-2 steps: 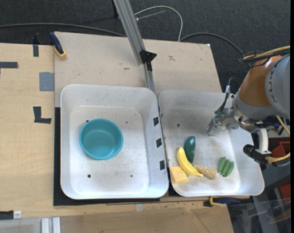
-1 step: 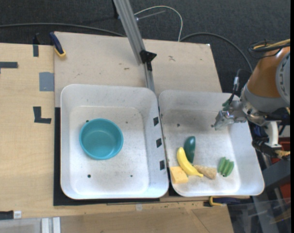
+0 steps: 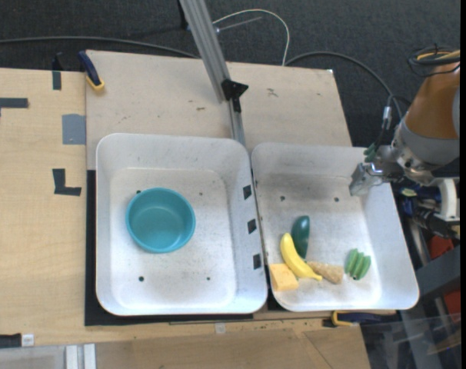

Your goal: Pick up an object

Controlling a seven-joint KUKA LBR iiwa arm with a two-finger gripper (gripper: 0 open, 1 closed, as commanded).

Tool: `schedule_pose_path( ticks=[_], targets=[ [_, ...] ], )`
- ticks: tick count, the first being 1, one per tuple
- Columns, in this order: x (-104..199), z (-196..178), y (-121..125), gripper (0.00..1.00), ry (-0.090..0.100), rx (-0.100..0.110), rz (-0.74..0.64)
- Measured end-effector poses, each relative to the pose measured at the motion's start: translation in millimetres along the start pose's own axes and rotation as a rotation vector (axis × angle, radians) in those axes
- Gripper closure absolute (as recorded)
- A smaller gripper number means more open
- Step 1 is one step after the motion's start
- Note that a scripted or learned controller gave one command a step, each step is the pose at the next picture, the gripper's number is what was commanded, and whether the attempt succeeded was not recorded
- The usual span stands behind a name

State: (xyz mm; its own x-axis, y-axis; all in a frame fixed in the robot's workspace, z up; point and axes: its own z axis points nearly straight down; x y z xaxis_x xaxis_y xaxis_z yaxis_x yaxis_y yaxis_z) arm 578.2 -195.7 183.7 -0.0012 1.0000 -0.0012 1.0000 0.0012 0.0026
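Looking down from your fixed camera, you find the grey metal two-finger gripper [image 3: 361,180] at the upper right rim of the right shallow white plastic bin [image 3: 387,229], hanging off the grey arm with the orange band [image 3: 431,114] that enters from the right. You cannot tell how far its fingers are parted: they read as one small grey blur against the bin wall, and nothing is visibly held between them. Much of the arm is cut off by the picture's edge.

Your candidates for picking all lie toward the near side of that right bin, well apart from the gripper. You see a dark green rounded oval object [image 3: 300,231] nearest the middle, a curved yellow banana [image 3: 294,257] just below it, a pale yellow block-shaped piece [image 3: 283,277] touching the banana's lower end, a tan lumpy piece [image 3: 327,271] at the banana's tip, and a bright green ribbed object [image 3: 357,264] a little to the right. What the smaller ones are is hard to make out.

Beyond them, the left shallow white plastic bin [image 3: 110,206] holds a teal round plastic bowl [image 3: 161,220], upright. A slanted grey metal pole [image 3: 206,37] rises above the seam between the bins, and black and white cables [image 3: 256,18] trail behind the wooden bench [image 3: 33,160].
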Motion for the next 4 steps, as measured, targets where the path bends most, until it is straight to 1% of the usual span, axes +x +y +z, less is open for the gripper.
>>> schedule_pose_path(
  ticks=[1, 2, 3, 4],
  targets=[
    [0.3, -22.3, 0.7, 1.00, 0.001, 0.001, 0.000],
    [63.5, -22.0, -4.5, 1.00, 0.003, 0.004, -0.006],
    [117.1, -34.8, -1.0, 1.00, 0.004, 0.003, -0.006],
    [164.6, -41.3, 3.0, 1.00, 0.003, 0.003, -0.006]
  ],
)
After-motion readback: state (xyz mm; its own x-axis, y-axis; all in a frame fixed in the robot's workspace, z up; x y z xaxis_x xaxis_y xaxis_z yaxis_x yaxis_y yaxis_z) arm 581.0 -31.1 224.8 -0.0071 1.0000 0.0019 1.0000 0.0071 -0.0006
